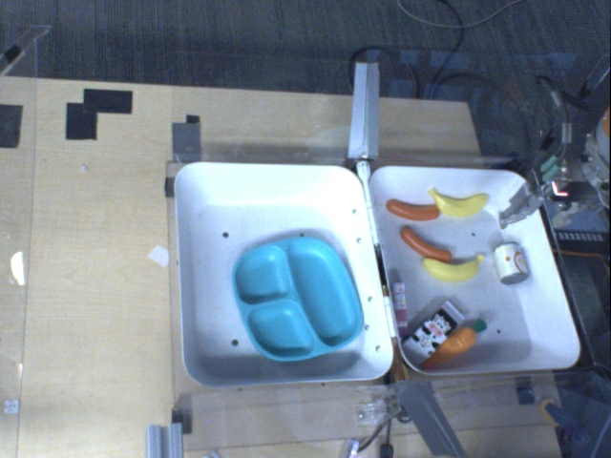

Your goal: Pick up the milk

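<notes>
I can read no text, number or brand anywhere here. The milk carton [435,326] lying in my right bin [563,337] has a black-and-white print on its side, but it is too small and blurred for any word to come through. The small white can [511,261] shows a reddish patch of label, also unreadable. The black squares [95,111] stuck on the worktop [86,284] are plain shapes with no lettering.
</notes>
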`<action>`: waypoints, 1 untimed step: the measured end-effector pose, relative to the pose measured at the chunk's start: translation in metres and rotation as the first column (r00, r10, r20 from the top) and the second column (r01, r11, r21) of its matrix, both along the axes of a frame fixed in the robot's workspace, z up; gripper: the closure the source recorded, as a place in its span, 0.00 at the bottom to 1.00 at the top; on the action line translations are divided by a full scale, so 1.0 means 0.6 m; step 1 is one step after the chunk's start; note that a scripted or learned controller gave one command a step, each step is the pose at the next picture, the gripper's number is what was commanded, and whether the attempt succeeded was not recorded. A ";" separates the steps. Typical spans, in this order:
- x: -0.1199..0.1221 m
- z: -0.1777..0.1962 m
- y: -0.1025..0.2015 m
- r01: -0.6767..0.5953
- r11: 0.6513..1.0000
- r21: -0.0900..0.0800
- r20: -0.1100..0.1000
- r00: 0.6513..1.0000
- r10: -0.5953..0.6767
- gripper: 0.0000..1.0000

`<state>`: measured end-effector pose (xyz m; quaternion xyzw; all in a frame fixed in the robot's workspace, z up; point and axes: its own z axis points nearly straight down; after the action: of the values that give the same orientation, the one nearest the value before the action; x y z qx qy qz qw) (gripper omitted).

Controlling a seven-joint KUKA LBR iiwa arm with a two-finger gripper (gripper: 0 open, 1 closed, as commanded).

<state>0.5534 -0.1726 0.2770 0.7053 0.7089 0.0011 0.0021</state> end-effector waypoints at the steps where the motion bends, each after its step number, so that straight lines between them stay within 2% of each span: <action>1: 0.017 0.193 0.023 -0.140 0.990 -0.002 0.004 0.990 0.140 0.00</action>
<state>0.5636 -0.1587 0.3931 0.6536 0.7568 0.0020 0.0038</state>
